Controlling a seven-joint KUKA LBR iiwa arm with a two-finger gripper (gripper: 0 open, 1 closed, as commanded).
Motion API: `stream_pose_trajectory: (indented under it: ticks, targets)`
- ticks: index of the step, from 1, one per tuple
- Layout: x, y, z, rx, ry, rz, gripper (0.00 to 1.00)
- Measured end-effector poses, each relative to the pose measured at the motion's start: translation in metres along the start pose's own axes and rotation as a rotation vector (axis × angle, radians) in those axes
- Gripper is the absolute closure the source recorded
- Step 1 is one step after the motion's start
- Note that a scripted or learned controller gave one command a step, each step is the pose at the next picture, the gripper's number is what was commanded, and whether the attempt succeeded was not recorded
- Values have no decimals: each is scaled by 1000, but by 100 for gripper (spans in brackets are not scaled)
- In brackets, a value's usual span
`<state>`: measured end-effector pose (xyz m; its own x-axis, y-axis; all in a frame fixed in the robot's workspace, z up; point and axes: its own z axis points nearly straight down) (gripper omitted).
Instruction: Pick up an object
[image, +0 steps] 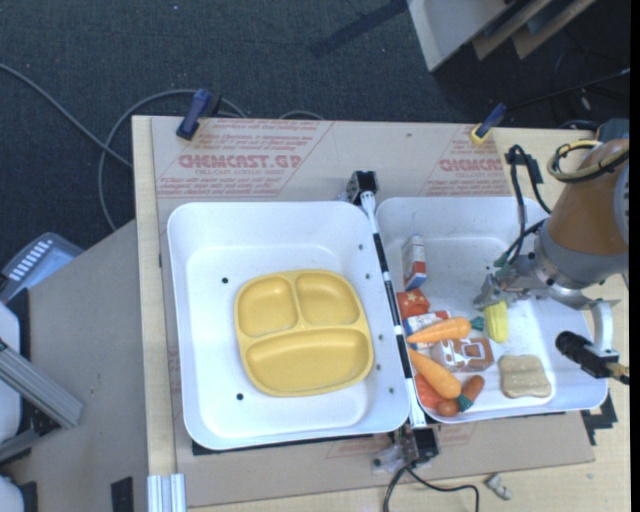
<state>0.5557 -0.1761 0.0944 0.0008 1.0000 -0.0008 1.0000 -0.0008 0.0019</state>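
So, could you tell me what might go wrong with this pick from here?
1. The gripper hangs beside the yellow corn piece, near the toy carrot and waffle block; it could nudge these neighbours.
2. The toys in the right bin lie packed together, some overlapping, so two may lift at once.
3. The corn piece is small and rounded, so it may slip out.

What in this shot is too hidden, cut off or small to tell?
- Tool: camera view, too small and dark to judge its fingers.
- Arm: cut off by the right edge.
- Small carton: label too small to read.
- Food pile: items overlap, lower ones partly hidden.
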Motion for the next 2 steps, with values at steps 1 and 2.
stream_pose_trajectory:
  ticks: [1, 2]
  targets:
    - [73, 65, -8, 1, 1, -2, 100]
    - [141, 3, -90, 4, 2, -2, 100]
